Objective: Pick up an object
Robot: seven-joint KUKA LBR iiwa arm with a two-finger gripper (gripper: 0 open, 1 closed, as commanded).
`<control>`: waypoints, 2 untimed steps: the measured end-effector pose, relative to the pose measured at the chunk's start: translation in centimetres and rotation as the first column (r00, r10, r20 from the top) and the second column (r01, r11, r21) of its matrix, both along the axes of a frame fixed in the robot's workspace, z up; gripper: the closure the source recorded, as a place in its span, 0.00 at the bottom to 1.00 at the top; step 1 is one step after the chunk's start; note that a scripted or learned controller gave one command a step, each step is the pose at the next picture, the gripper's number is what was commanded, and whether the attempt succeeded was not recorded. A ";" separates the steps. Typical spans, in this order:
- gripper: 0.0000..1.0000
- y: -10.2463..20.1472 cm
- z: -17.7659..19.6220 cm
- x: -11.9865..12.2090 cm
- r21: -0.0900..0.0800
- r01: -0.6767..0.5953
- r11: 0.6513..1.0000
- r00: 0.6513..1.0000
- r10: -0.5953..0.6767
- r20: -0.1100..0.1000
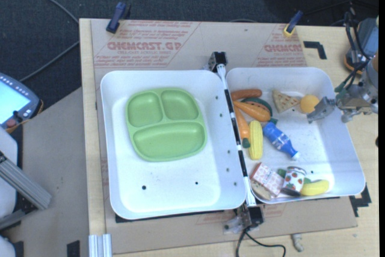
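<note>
Seen from above at a slant, the bench carries two shallow white bins side by side; the left bin [114,129] holds a pale green divided plate [166,124] with two small compartments at the top and one long one below, lying flat near the bin's middle; the right bin [343,153] holds a scatter of toy foods. Along its left wall lie a hot dog [247,94], an orange carrot-like piece [242,124] and a yellow corn cob [255,139], the cob upright in the view and just beside the carrot; a second orange-and-dark piece [255,110] lies between the hot dog and the cob. A small blue bottle [279,138] with a white label lies tilted near the bin's middle, close to the corn; a tan wedge like a slice of bread or cheese [285,102] sits near the upper wall, with a round orange-yellow ball [309,103] touching its right side. At the lower edge lie a pink-and-white wrapped block [266,179], a red-and-white spotted piece [293,178] and a yellow banana [315,188], close together. The gripper [319,112] reaches in from the right, its grey tip just beside the ball, low over the bin's upper right part; whether its fingers are spread or closed cannot be told, and nothing is visibly held between them.
</note>
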State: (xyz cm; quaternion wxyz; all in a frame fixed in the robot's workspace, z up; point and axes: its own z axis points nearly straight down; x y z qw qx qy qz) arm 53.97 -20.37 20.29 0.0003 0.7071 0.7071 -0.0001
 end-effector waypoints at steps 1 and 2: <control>0.00 -1.4 -11.8 6.1 0.010 -0.006 1.000 1.000 0.006 0.000; 0.00 2.3 -11.6 11.7 0.001 -0.002 1.000 1.000 0.002 0.001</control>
